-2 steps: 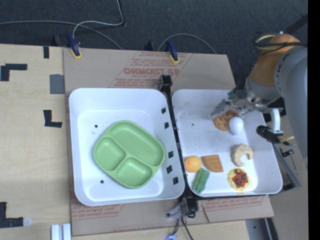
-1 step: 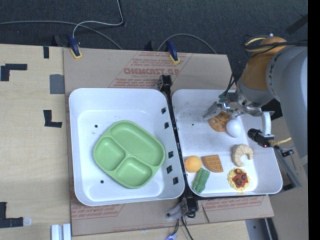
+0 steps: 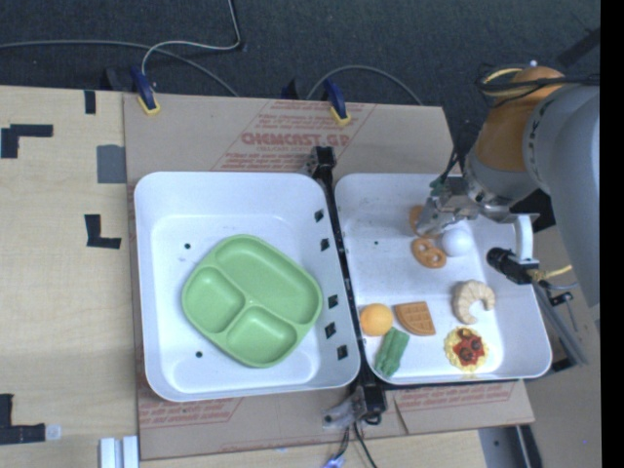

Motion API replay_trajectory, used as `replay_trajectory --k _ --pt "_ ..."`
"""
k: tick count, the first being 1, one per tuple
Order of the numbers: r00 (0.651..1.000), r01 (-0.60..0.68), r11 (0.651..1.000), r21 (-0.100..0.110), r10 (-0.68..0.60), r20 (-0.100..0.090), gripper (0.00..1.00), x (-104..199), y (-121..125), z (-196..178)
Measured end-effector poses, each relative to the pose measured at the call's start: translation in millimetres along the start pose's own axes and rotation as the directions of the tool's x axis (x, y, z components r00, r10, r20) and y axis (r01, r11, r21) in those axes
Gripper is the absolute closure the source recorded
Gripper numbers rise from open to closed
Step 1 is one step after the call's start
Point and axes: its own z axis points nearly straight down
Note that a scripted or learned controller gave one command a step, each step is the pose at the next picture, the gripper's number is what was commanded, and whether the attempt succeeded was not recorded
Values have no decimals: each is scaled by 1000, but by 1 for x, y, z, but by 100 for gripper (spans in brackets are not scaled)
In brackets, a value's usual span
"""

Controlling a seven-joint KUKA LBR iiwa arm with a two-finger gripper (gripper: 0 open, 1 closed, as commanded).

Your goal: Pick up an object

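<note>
The right bin [image 3: 390, 208] holds several toy foods: a pretzel [image 3: 427, 253], a white egg-like piece [image 3: 455, 239], a cream croissant [image 3: 472, 299], an orange ball [image 3: 375, 319], a tan cracker [image 3: 414, 318], a green pod [image 3: 392, 351] and a small pizza [image 3: 466, 349]. My gripper [image 3: 439, 214] reaches down from the right into the upper part of this bin, right over the white piece and just above the pretzel. A brownish item [image 3: 416, 218] sits at the gripper's left side, partly hidden by it.
The left bin [image 3: 166, 203] holds a green divided plate [image 3: 252, 300]. A black divider [image 3: 336, 261] runs between the bins. The arm's orange band [image 3: 512, 125] and grey body stand over the right bin's far right corner. Cables lie behind the bench.
</note>
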Motion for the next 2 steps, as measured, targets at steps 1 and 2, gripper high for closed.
replay_trajectory --k 1,2 --pt "1000 0 1000 1 0 0 0 0 0 0" --pt "1000 -1 1000 12 1 -7 0 14 -13 14"
